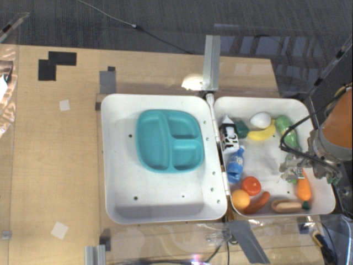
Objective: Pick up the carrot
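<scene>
Orange carrot [304,190] lies in right bin [325,203] — end effector [292,167] just beside it, grip state unreadable. Approach step; next: descend, straddle carrot, clamp.

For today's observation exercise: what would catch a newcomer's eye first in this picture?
First, the teal divided plate, alone in the left bin. Next, the colourful toy food crowding the right bin: a banana, a tomato and the carrot near its right wall. The gripper hangs just above the carrot.
</scene>
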`<state>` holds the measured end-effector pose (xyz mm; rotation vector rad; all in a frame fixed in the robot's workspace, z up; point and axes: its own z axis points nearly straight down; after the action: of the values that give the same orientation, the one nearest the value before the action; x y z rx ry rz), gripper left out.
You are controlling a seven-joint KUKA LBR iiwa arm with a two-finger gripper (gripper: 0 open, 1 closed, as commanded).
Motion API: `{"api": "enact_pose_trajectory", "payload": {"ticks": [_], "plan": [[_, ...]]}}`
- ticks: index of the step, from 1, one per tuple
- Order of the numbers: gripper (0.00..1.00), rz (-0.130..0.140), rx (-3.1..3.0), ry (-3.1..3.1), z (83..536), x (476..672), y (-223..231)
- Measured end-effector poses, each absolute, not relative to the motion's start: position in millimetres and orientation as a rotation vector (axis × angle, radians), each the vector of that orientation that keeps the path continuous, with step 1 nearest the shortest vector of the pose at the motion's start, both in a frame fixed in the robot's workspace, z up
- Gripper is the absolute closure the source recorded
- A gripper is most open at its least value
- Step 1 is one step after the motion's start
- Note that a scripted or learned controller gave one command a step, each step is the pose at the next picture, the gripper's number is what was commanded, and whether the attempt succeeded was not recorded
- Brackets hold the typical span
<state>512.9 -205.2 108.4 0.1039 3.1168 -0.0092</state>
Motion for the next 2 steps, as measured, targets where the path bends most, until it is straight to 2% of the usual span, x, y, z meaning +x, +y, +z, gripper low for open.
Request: {"api": "enact_pose_trajectory", "payload": {"ticks": [1,2], "plan": [[1.0,-0.002,0.236,3.117,90.0,570.8,-185.6],[0.0,-0.003,0.238,3.116,89.8,570.5,-186.4]]}}
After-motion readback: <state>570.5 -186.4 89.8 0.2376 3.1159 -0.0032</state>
